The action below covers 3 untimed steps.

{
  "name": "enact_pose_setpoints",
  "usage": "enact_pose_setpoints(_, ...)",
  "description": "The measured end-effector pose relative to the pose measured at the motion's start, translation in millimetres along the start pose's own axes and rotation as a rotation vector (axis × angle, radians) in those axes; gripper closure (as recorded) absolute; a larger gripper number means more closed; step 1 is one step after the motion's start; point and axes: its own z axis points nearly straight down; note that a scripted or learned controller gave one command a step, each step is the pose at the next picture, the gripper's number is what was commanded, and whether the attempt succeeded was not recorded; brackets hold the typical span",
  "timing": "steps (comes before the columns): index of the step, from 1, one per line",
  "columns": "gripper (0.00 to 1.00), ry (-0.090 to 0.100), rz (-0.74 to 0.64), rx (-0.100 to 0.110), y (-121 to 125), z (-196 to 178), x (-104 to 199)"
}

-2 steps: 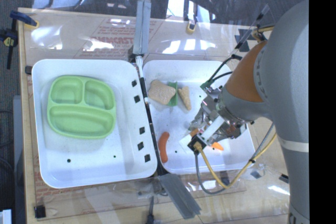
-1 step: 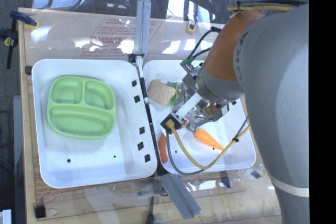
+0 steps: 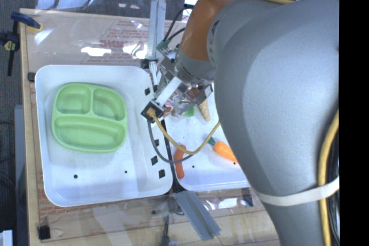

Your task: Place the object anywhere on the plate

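A green plate point(image 3: 89, 116) with three compartments lies in the left bin point(image 3: 86, 181). My gripper point(image 3: 185, 102) hangs over the left part of the right bin point(image 3: 202, 178), close to the wall between the two bins, and the wrist hides much of it. Small objects lie in the right bin: an orange carrot-like piece point(image 3: 224, 151), a red-orange piece point(image 3: 179, 161) near the divider, and a tan cone-like piece point(image 3: 204, 111) beside the gripper. I cannot make out anything between the fingers.
The grey arm with its orange band point(image 3: 199, 26) covers most of the right bin. A yellow cable point(image 3: 190, 150) loops down from the wrist over the bin floor. A metal bracket point(image 3: 157, 26) stands behind the bins.
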Motion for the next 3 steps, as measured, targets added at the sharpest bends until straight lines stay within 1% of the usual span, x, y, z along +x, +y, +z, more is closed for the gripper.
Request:
enact_pose_setpoints(1, 1.00, 0.000, -0.091, -0.001, -30.1, -2.8, 72.4)
enact_pose_setpoints(2, 1.00, 0.002, -0.460, -0.004, -29.9, 9.6, 105.6)
enact_pose_setpoints(3, 0.00, 0.002, -0.460, -0.004, -29.6, 9.4, 105.4)
